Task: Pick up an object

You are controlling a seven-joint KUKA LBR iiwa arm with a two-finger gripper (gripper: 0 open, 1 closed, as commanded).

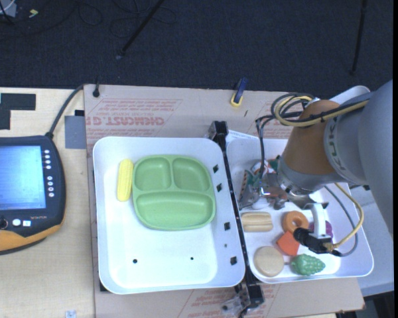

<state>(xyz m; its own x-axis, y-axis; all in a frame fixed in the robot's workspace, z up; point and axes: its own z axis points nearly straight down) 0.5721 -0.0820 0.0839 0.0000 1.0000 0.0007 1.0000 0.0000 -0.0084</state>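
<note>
The right bin [362,262] holds several toy foods: a tan bread roll [255,222], an orange donut [294,220], a red-orange block [288,244], a round beige biscuit [268,262] and a green leafy piece [308,265]. A small purple item [328,230] lies at the donut's right. My gripper [260,183] hangs low over the bin's upper left part, just above the bread roll. The orange wrist band [306,144] and grey arm cover the bin's upper right. I see no object lifted by the gripper.
The left bin [159,264] carries a green divided plate [173,192] with a yellow corn cob [124,179] to its left. A teach pendant [20,187] lies on the bench at far left. Cables [288,108] loop above the wrist.
</note>
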